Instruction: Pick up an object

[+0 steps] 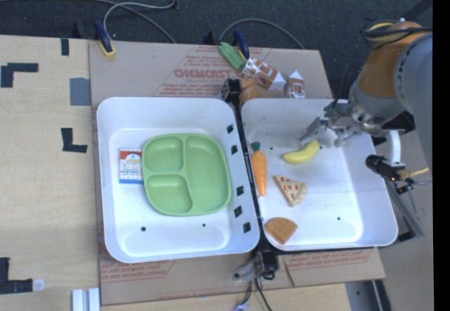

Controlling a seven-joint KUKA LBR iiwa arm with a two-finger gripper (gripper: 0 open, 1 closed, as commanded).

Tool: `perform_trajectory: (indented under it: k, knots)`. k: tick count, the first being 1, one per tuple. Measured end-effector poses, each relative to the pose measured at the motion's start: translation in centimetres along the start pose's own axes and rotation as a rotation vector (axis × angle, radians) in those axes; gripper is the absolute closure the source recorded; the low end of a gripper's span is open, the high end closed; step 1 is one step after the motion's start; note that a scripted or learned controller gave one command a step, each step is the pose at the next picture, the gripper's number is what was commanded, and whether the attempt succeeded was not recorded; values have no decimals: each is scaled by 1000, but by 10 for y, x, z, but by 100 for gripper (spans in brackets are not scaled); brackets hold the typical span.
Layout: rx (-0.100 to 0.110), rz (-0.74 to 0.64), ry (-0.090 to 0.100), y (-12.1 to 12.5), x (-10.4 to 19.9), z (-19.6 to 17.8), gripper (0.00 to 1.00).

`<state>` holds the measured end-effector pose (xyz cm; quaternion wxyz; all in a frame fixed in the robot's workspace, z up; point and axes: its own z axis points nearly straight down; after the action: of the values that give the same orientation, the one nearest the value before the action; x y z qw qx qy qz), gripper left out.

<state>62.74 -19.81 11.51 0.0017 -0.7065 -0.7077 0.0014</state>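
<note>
Red capital letters reading "CHEMCAST" run across the brown cardboard sheet [184, 74] that lies under the two white bins, just above the upper rim of the left bin [112, 183]. Fainter red print surrounds that word but is too small to read. The small card [130, 165] in the left bin carries print too blurred to make out.

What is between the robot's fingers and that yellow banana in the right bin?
Nothing visible. The gripper hangs just above and to the right of the banana, with bare white bin floor between them. The carrot and the sandwich wedge lie off to the side, nearer the divider.
</note>
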Motion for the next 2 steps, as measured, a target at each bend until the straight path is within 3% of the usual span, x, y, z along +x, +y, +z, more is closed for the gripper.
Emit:
perform_trajectory:
  k: [1,2]
  knots:
    - [-7,1,-4,8,9,29,0]
    - [-8,-1,-7,8,9,18,100]
